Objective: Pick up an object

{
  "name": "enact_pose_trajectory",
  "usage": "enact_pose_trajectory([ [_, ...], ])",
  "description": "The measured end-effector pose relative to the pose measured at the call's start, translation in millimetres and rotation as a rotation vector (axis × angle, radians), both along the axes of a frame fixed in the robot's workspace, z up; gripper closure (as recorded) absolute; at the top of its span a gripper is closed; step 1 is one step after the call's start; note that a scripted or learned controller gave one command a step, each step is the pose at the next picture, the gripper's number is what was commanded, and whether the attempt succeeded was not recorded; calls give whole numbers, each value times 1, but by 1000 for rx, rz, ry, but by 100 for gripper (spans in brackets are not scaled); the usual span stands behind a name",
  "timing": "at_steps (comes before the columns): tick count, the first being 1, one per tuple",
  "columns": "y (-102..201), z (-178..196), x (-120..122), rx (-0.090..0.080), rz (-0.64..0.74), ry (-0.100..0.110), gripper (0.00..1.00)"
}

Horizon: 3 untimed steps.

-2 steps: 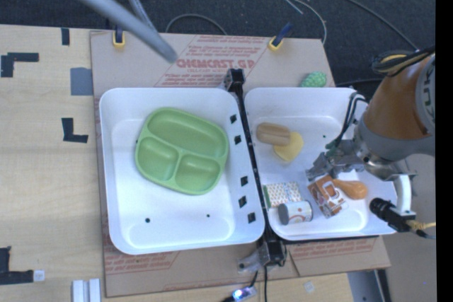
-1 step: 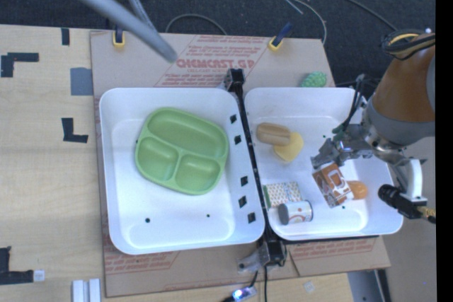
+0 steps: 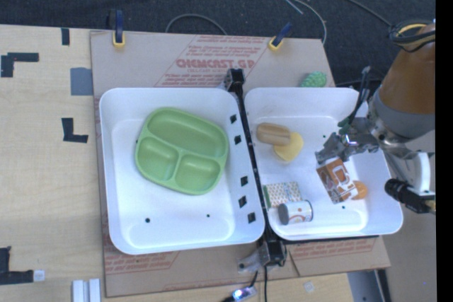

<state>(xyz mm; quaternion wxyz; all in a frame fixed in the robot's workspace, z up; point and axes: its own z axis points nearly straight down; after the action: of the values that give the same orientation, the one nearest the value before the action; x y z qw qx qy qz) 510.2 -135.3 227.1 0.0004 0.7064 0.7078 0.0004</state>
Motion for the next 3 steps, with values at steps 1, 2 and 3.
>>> enact_pose_trajectory([
  [1,49,-12,21,1,4,3,100],
  [2,96,-1,41,1,5,1,100],
  [3,144,-13,65,0,4,3,100],
])
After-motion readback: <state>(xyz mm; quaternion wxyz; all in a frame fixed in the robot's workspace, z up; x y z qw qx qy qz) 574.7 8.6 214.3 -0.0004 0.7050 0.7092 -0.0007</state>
